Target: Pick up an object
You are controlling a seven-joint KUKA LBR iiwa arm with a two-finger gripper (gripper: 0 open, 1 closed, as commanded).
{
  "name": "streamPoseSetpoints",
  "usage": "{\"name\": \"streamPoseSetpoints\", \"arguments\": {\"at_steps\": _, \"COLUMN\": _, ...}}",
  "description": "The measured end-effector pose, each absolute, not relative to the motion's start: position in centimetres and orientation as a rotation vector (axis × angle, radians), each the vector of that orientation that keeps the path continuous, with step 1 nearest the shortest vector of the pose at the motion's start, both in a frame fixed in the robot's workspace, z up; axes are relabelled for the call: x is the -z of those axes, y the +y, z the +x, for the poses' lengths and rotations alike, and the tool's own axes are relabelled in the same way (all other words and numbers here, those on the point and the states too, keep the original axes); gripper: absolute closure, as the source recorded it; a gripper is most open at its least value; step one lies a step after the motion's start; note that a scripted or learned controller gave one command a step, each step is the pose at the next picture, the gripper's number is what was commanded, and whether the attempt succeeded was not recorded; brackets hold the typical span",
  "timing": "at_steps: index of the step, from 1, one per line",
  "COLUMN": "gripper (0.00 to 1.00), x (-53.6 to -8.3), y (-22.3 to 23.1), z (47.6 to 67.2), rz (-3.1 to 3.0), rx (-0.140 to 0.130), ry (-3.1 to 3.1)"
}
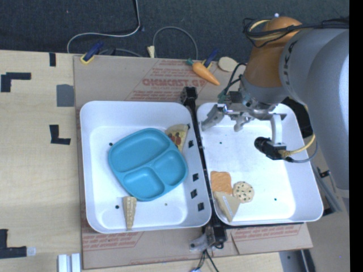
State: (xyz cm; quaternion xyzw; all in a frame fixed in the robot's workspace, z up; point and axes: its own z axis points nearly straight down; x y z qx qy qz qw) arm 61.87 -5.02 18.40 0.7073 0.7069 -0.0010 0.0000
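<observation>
My gripper hangs over the far left part of the right bin, open, with nothing between its fingers. At that bin's near left corner lie an orange cracker, a round chocolate-chip cookie and a pale sandwich wedge, well apart from the gripper. The left bin holds a blue divided plate, a pizza slice at the plate's far right, and a waffle cone near the front wall.
A toy carrot and a beige piece lie on the cardboard behind the bins. The black clamp strip runs between the two bins. The arm's grey bulk covers the right bin's far right side.
</observation>
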Motion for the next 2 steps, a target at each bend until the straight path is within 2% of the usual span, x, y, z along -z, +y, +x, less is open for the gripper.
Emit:
{"name": "streamPoseSetpoints", "arguments": {"at_steps": 1, "gripper": 0.00, "x": -18.4, "y": -4.4, "z": 66.5, "rz": 2.216, "rx": -0.002, "ry": 2.224}}
{"name": "streamPoseSetpoints", "arguments": {"at_steps": 2, "gripper": 0.00, "x": -18.4, "y": -3.6, "z": 56.8, "rz": 2.228, "rx": 0.008, "ry": 2.224}}
